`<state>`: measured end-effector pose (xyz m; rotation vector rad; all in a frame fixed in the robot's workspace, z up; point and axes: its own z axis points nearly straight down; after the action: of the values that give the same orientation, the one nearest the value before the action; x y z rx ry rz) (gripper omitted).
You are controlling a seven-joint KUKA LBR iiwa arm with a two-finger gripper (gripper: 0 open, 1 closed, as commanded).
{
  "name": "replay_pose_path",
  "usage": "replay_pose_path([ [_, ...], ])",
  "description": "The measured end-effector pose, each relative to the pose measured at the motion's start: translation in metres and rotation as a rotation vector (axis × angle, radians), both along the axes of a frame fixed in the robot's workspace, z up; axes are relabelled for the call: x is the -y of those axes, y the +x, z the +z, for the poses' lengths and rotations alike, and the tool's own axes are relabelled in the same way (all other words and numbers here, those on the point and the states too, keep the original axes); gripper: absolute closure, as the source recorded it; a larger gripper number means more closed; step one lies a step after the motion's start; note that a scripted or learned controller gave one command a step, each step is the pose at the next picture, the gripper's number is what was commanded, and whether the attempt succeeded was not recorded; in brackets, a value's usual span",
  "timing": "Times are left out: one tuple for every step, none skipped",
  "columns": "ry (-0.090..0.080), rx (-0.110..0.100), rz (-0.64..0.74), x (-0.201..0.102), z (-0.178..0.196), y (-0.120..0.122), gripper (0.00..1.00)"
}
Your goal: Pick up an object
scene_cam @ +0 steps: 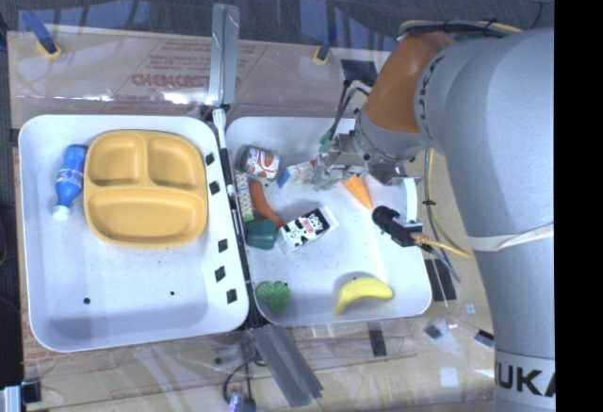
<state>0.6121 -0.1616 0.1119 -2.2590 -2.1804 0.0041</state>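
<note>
pincer (325, 170) — low in right bin (400, 302), beside carrot (357, 189) | grip state — cannot tell

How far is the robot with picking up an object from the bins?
Done: the arm has reached into the right bin, with the tool low at its back, near the can and the carrot. In hand: nothing visibly lifted; whether the tool grips anything cannot be told. Left: closing on an object and raising it. The banana and the milk carton lie untouched.
</note>
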Motion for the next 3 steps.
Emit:
replay_pose_path([
  [0.0, 0.0, 0.0, 0.0, 0.0, 0.0, 0.0],
  [-0.001, 0.001, 0.004, 0.0, 0.01, 0.001, 1.0],
  [-0.001, 0.001, 0.005, -0.001, 0.01, 0.001, 0.0],
])
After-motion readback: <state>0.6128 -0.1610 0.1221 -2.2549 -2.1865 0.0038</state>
